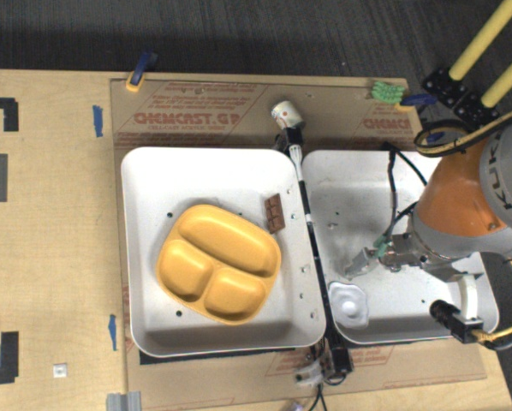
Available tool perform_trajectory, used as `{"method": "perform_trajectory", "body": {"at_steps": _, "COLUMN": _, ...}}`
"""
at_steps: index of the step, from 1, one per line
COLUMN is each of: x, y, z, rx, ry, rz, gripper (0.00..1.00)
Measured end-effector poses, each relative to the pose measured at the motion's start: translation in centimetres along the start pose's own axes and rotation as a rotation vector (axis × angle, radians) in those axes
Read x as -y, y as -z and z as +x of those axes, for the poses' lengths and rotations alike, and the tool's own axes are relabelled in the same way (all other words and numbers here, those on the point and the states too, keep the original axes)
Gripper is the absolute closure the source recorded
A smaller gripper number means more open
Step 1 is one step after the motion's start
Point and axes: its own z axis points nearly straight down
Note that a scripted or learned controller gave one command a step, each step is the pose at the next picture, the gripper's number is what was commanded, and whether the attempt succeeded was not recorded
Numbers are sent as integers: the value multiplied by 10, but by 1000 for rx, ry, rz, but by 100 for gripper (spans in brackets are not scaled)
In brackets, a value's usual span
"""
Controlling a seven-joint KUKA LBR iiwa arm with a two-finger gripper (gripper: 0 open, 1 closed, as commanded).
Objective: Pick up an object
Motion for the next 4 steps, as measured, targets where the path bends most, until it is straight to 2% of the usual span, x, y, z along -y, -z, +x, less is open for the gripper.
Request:
{"method": "perform_trajectory", "body": {"at_steps": 1, "x": -25, "y": 72, "z": -31, "rx": 3, "ry": -95, "rz": 0, "gripper": 0}}
{"method": "perform_trajectory", "body": {"at_steps": 2, "x": 23, "y": -9, "z": -5, "rx": 1, "ry": 311, "rz": 0, "gripper": 0}}
{"method": "perform_trajectory", "body": {"at_steps": 3, "x": 0, "y": 17, "z": -102, "rx": 5, "ry": 450, "rz": -1, "gripper": 0}}
{"method": "perform_trajectory", "body": {"at_steps": 4, "x": 25, "y": -10, "z": -43, "rx": 1, "ry": 750, "rz": 1, "gripper": 0}}
